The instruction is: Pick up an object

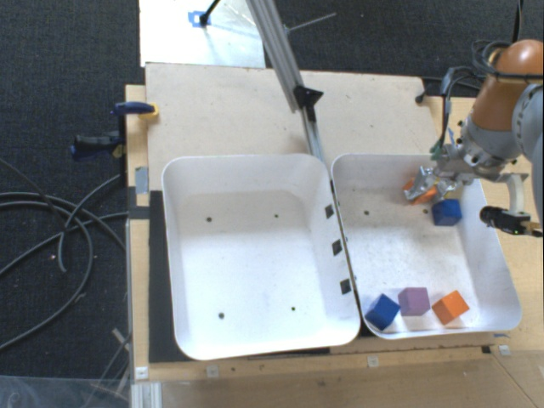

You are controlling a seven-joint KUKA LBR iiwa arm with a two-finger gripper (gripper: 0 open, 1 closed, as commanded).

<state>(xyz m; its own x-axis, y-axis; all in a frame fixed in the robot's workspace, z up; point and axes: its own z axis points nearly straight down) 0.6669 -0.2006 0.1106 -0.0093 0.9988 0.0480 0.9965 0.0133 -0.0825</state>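
2 white bins side by side on the worktop (221,109). Left bin (246,262) on the left, right bin (395,245) next to it, touching. Grey arm (501,117) coming in from the right, with the gripper (421,190) low over the far part of the right bin. Small orange thing (428,193) right at the gripper. Cannot tell if held, or if the gripper is wide or narrow. Blue block (446,212) just beside the gripper. 3 more blocks in a row at the near wall: blue cube (382,310), purple cube (414,300), orange cube (450,307).
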